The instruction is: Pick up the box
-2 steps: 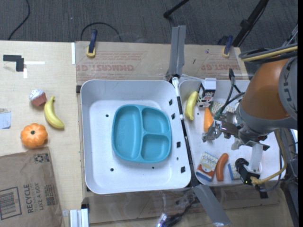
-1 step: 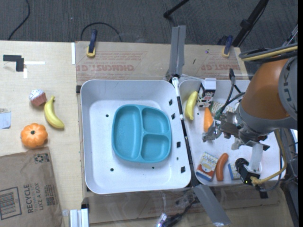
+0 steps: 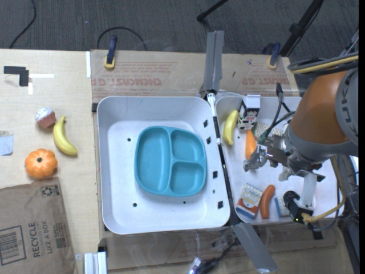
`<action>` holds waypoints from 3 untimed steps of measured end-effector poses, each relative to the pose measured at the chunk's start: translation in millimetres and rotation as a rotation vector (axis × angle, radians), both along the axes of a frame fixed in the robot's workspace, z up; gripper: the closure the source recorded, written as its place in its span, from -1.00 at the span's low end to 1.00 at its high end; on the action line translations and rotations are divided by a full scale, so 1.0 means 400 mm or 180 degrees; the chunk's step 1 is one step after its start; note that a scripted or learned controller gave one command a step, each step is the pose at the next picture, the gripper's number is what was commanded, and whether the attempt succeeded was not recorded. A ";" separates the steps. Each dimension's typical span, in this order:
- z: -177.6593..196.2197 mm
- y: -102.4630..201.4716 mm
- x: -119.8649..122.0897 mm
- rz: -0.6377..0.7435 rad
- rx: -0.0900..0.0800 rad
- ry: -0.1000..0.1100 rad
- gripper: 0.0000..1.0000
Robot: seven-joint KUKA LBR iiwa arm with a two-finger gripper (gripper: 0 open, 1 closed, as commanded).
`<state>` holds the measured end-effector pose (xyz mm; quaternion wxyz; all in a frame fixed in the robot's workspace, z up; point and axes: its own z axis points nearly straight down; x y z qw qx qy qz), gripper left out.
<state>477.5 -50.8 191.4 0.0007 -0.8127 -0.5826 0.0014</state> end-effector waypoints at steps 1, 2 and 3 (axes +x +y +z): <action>0.020 -0.002 0.002 -0.0006 -0.0002 0.0007 1.00; 0.020 -0.002 0.002 -0.0008 -0.0002 0.0007 -1.00; -0.003 -0.075 0.018 0.0180 -0.0001 0.0004 -1.00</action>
